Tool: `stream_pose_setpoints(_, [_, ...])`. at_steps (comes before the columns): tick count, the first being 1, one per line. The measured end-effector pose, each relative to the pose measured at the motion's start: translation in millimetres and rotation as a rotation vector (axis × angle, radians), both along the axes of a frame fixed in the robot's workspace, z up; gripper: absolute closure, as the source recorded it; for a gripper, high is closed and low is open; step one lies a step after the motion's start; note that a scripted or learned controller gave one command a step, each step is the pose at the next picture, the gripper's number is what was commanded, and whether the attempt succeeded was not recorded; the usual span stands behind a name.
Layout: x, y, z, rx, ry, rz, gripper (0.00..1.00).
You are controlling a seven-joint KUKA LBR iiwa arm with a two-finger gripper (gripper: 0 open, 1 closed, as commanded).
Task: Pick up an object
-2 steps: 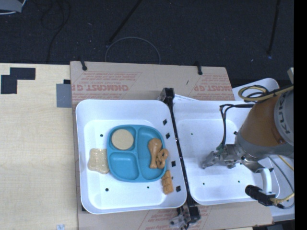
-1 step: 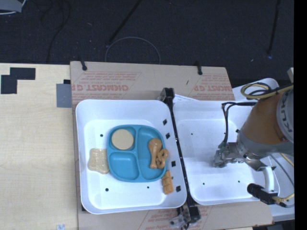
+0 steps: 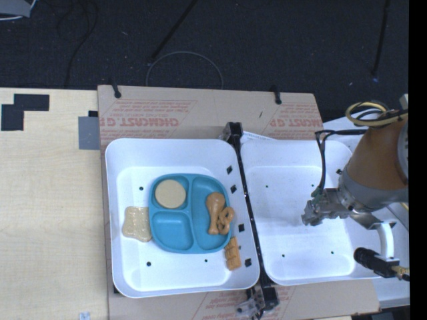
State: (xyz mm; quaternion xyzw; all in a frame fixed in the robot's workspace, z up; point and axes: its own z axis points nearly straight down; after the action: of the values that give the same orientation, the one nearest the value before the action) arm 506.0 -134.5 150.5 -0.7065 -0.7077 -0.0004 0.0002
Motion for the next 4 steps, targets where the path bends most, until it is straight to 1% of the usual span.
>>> stream_pose_setpoints(1, [-1.2,-1.9,42.3,-0.001,-0.001,-0.001,1.0])
stream_pose_setpoints(2, [-9.9,-6.1,92.7,-0.001,-0.002,-0.001,1.0])
stream_pose_setpoints(3, [-2.0,39.3,96.2,0.001,0.002,0.002,1.0])
stream_pose_setpoints(4, [2.0,86.6,91.1,0.001,0.004,0.002,1.0])
